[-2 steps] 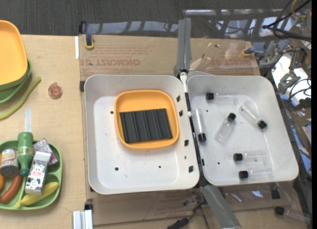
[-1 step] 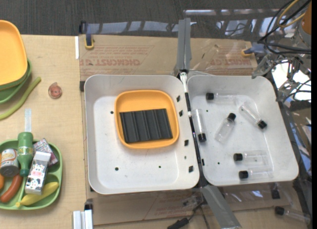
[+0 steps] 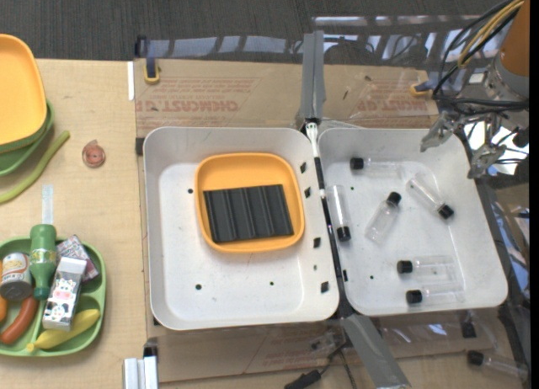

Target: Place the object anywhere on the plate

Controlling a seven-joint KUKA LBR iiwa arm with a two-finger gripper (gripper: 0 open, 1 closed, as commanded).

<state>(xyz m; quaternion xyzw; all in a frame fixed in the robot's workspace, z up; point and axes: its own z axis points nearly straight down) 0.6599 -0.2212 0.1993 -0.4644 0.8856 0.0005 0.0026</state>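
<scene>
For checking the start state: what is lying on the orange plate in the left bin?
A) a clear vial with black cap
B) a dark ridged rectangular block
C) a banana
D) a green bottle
B: a dark ridged block lies flat on the orange plate in the left bin.

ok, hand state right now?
Hand: cannot be told. It sits at the right bin's far right corner, and no vial is seen in it.

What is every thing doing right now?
Orange plate: flat in left bin, holding the pad.
Black ribbed pad: lying flat on the plate.
Clear vials: lying on their sides in right bin.
Gripper: above right bin's far corner.
</scene>
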